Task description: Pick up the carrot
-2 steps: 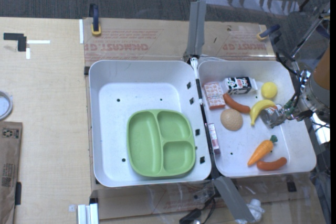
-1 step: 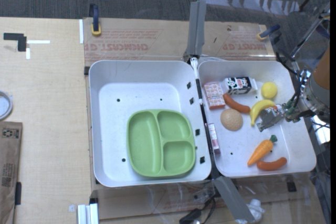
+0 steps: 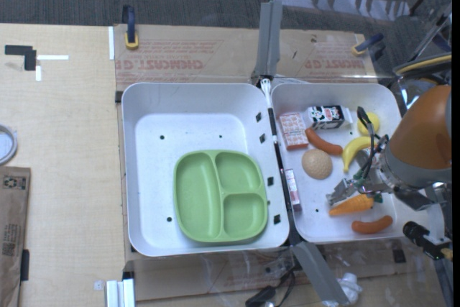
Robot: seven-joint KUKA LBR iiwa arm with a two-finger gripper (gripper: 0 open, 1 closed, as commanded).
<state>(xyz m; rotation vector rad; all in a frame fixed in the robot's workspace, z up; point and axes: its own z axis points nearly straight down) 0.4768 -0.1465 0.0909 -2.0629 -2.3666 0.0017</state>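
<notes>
Orange carrot (image 3: 351, 205) lying near-level, tip rightward, hand (image 3: 343, 190) above it, grip state unclear

The carrot (image 3: 351, 205) is a small orange one lying nearly flat in the right-hand bin. It points sideways, close to the near wall.
</notes>
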